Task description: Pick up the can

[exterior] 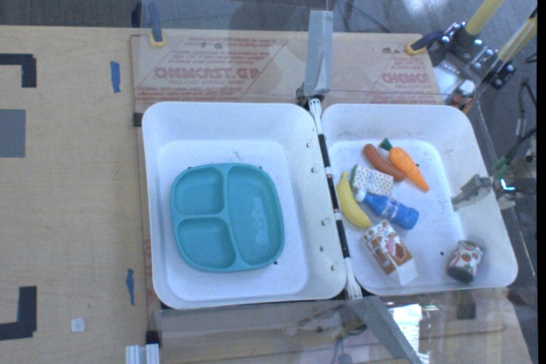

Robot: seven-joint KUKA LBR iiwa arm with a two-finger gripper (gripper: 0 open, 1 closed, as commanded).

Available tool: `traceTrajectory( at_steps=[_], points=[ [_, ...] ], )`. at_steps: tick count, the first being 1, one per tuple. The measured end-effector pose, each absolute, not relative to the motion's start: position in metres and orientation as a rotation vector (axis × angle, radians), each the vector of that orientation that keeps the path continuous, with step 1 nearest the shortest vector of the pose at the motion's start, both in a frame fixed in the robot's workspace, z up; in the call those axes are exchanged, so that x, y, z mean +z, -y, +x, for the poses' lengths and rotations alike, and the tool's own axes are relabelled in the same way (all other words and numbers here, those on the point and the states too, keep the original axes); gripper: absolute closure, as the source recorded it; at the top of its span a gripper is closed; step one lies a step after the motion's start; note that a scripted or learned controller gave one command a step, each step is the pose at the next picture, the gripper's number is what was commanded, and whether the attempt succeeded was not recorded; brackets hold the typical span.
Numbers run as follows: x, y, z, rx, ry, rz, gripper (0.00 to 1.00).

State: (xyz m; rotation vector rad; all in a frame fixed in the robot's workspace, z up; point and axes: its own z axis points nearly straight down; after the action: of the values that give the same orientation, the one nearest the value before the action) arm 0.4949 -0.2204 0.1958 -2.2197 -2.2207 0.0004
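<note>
The can (465,260) is small, with a red and white label and a dark end. It lies in the near right corner of the right bin (478,128). A grey part of my gripper (474,191) reaches in over the bin's right wall. It sits above and slightly right of the can, apart from it. Nothing shows as held.
The right bin also holds a banana (350,202), a blue bottle (391,210), a milk carton (390,251), a small patterned box (372,180), a sausage (380,160) and a carrot (408,167). In the left bin (162,128) lies a teal divided plate (227,217).
</note>
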Motion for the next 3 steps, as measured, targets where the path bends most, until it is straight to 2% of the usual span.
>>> traceTrajectory(
  at_steps=[1,3],
  points=[
    [0.0967,0.2154,0.4794,-0.006,2.103,-2.310,0.00],
    [0.0880,0.2217,0.4824,-0.007,2.672,-1.659,0.00]
  ],
)
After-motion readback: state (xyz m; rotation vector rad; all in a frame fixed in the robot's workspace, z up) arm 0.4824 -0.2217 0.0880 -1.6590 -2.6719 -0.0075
